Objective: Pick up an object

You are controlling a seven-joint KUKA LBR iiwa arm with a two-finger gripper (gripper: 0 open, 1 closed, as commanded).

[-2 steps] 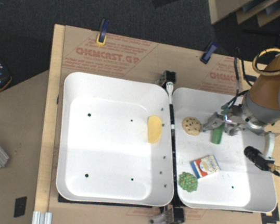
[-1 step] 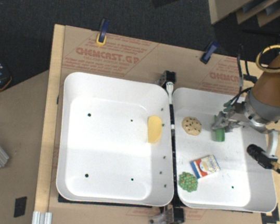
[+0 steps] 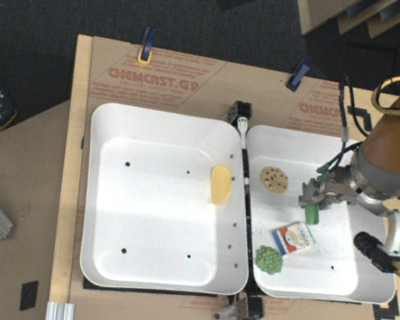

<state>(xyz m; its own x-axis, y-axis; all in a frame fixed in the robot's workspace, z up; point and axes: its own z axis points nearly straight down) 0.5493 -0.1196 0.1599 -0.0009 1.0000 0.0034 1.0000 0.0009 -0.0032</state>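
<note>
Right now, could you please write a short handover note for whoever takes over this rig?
Hand: low over the right bin; whether it is open or shut cannot be told.
Right bin: cookie, small carton, green broccoli-like piece, and a green object right under the hand.
Left bin: yellow piece near its right wall.
Done: no confirmed pick.
Left: grasp one object and lift it.

cam: fixed overhead, slanted | frames: both bins (image 3: 92, 199) (whole bench) | range: far
</note>
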